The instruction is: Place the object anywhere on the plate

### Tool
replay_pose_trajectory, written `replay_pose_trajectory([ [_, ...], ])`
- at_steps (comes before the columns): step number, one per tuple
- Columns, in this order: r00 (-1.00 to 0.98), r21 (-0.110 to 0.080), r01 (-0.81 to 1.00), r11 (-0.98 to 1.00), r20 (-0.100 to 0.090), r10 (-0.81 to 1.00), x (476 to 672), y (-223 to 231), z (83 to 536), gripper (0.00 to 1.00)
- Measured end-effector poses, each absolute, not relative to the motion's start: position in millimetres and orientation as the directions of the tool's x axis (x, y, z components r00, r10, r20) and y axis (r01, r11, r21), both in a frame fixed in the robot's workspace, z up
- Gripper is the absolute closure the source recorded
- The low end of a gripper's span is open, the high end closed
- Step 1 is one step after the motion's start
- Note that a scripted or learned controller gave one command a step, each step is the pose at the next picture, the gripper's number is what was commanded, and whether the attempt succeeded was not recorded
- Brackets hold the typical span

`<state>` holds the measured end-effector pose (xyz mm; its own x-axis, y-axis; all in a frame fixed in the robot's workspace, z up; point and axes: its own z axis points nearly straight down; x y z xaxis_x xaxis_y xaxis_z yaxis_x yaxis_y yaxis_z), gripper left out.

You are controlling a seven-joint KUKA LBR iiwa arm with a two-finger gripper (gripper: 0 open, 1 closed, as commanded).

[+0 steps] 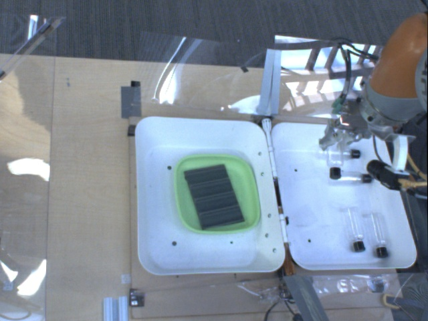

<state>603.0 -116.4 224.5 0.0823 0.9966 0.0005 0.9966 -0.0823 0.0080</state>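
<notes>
Two clear black-capped tubes (368,233) lie side by side in the right bin (314,246).

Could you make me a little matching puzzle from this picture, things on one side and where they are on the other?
Things:
1. dark ridged block
2. green plate
3. two clear tubes with black caps
4. gripper

Places:
A. in the left bin
B. low in the right bin
C. over the top of the right bin
D. lying on the plate

Pairs: 1-D, 2-A, 3-B, 4-C

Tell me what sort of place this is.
Probably a robotics lab test bench: a wooden bench bears two white bins, one holding a green plate with a dark ridged block, and a robot gripper hangs above the other.
</notes>
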Motion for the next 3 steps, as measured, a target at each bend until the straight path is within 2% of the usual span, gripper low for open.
replay_pose_trajectory([
  [1, 0.082, 0.008, 0.997, -0.082, 0.0, 0.997, 603.0, -116, 225, 0.0],
  [2, 0.178, 0.01, 0.984, -0.178, -0.002, 0.984, 574.0, -199, 261, 0.0],
  [3, 0.202, 0.008, 0.979, -0.202, -0.001, 0.979, 511.9, -195, 285, 0.0],
])
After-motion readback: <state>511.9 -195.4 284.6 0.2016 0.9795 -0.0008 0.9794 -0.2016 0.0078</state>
